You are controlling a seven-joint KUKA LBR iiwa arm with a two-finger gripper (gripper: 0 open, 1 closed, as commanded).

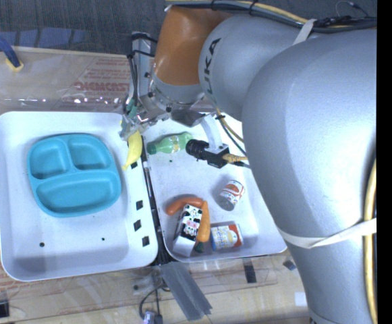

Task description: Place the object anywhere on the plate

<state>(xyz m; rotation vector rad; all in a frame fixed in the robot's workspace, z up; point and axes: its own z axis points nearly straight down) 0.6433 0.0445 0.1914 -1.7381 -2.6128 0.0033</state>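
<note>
Bench (61, 73): pale wood, with a clear plastic sheet (54, 79) spread over its far part.
Left bin (7, 181): white and shallow, sitting on the bench and holding a blue plate (74, 174).
Right bin (263, 228): white, just beside the left bin with their rims touching; small things lie in it.
Blue clip (8, 52): at the far left corner of the bench.

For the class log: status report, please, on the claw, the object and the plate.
Claw over the divider between bins, yellow banana hanging at its tip. Blue plate in left bin, nothing on it. Path to plate clear.
</note>
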